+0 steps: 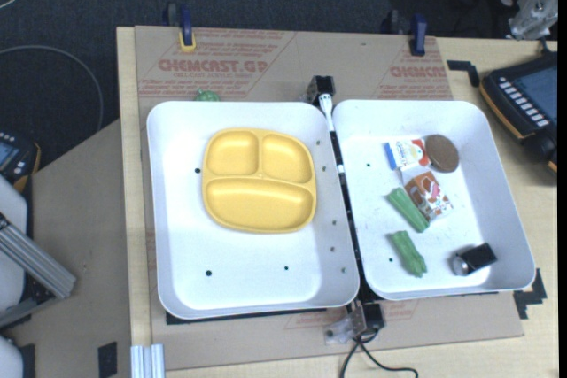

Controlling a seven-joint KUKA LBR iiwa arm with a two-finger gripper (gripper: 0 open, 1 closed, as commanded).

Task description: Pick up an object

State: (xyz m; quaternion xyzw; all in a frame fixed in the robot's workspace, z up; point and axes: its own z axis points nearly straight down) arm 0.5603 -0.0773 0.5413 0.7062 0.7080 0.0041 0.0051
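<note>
The right bin (496, 146) holds several small objects. A white and blue packet (406, 153) lies beside a brown round disc (442, 152) at the back. Below them sits a red and white snack packet (428, 194). Two green pieces lie nearby: one (407, 210) slanted in the middle, one (407, 251) nearer the front. A small black and silver object (472, 259) rests at the front right. The left bin (177, 217) holds a yellow three-compartment plate (260, 180).
Both bins sit on a brown board (133, 146) clamped at the back by blue clamps (184, 19). A small green item (207, 96) lies behind the left bin. A handheld pendant (527, 97) rests at the far right.
</note>
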